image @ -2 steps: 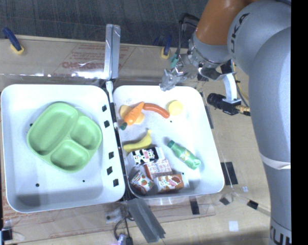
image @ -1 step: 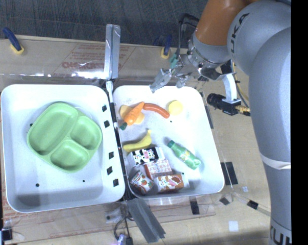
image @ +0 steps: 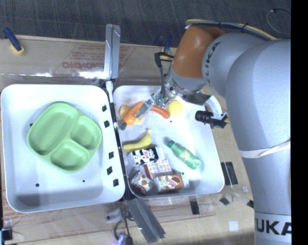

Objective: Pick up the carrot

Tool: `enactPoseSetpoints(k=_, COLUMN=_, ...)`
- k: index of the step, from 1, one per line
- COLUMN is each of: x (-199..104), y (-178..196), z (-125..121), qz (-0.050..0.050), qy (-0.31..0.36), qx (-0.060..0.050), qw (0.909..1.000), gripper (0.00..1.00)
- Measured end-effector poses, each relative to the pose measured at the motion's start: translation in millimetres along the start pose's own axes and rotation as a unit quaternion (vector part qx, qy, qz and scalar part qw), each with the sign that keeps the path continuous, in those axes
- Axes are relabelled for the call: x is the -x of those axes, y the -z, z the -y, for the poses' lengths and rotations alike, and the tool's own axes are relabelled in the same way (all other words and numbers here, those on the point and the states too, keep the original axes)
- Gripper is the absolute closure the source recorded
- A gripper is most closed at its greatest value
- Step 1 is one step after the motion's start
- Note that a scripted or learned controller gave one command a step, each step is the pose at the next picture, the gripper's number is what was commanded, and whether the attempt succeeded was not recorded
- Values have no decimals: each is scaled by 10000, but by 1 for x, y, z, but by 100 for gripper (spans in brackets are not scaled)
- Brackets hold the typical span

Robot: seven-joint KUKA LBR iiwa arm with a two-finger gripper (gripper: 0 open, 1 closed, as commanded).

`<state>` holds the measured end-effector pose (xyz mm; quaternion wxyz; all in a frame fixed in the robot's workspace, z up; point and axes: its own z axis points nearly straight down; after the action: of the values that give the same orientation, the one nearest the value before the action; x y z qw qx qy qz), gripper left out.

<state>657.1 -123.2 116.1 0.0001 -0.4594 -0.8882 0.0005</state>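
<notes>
The carrot [image: 129,115] is orange and lies in the upper left part of the right bin [image: 207,152], close to the bin's left wall. My gripper [image: 144,109] reaches down from the orange-banded wrist [image: 192,50] and sits right at the carrot's right end, overlapping it. The carrot rests low in the bin, and its right end is hidden under the gripper.
Beside the gripper lie a red-orange pepper [image: 162,112] and a yellow lemon [image: 175,107]. A banana [image: 137,142], a green bottle [image: 184,155], a small carton [image: 144,156] and snack packs [image: 158,180] fill the bin's lower half. The left bin [image: 21,188] holds a green divided plate [image: 65,136].
</notes>
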Motion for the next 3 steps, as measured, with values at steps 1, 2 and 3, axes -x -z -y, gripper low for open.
enactPoseSetpoints(k=1, x=0, y=11, z=-1, qz=6, qy=20, qx=5, qw=10000, gripper=100)
enactPoseSetpoints(k=2, x=0, y=11, z=-1, qz=7, qy=20, qx=3, qw=10000, gripper=0)
enactPoseSetpoints(k=3, x=-13, y=-13, z=-12, qz=53, qy=1058, qx=1, qw=9944, gripper=0)
